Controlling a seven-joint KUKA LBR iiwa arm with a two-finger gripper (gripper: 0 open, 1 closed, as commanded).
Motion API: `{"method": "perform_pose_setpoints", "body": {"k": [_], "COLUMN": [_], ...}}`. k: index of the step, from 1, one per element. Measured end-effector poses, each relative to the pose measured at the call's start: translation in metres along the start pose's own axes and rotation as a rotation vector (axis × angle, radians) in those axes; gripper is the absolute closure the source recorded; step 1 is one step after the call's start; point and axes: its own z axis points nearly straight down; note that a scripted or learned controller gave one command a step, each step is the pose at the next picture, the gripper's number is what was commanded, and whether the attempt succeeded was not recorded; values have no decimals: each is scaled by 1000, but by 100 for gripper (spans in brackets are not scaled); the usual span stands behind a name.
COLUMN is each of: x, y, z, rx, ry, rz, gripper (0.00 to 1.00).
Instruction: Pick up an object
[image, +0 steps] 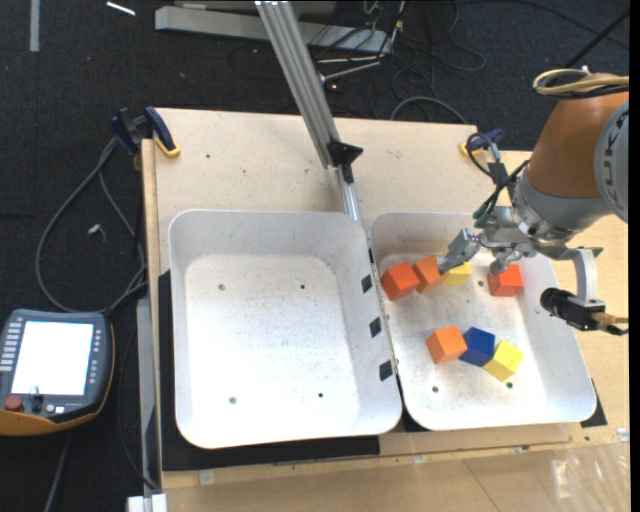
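The right bin (560, 400) holds several small blocks. An orange block (400, 281) and a second orange block (428, 272) sit side by side at its upper left, with a yellow block (459, 273) just behind them. A red-orange block (506, 281) lies further right. My gripper (480, 257) hovers low over the bin's far part, open. One finger points at the yellow block and the other stands just above the red-orange block. Nothing is between the fingers.
Lower in the right bin lie an orange block (446, 344), a blue block (480, 346) and a yellow block (505, 359), close together. The left bin (190, 300) stands alongside. A metal pole (310, 100) slants over the divide between the bins.
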Motion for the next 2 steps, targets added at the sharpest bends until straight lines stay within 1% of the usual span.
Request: {"method": "perform_pose_setpoints", "body": {"k": [1, 2], "x": [-21, -12], "y": [-16, -46], "z": [15, 74], "rx": [2, 7], "ry": [-1, 2], "rz": [5, 4], "gripper": [0, 0]}}
